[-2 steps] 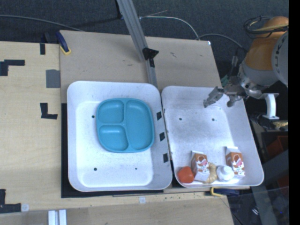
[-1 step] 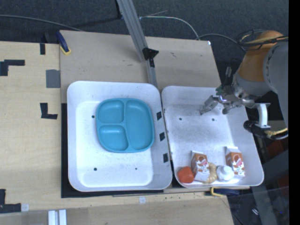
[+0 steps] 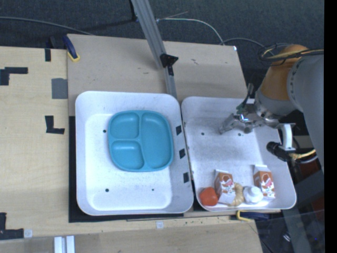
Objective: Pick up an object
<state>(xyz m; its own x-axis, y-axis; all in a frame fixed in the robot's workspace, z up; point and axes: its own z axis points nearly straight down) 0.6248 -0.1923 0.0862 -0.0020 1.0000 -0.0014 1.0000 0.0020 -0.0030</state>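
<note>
Gripper (image 3: 238, 124) low over the far end of the right bin (image 3: 210, 115), fingers spread apart, nothing between them. Arm (image 3: 295, 86) comes in from the right, orange band above the wrist.

Objects bunched along the near wall of the right bin, well apart from the gripper: a red ball (image 3: 209, 196), a carton (image 3: 225, 185) just beside it, a tan piece (image 3: 239, 194), a white cap (image 3: 254, 194), a second carton (image 3: 264, 181). Both cartons carry red-and-white print (too small to read).

Left bin (image 3: 89, 157) holds a blue divided plate (image 3: 140, 140), three compartments, lying flat.
</note>
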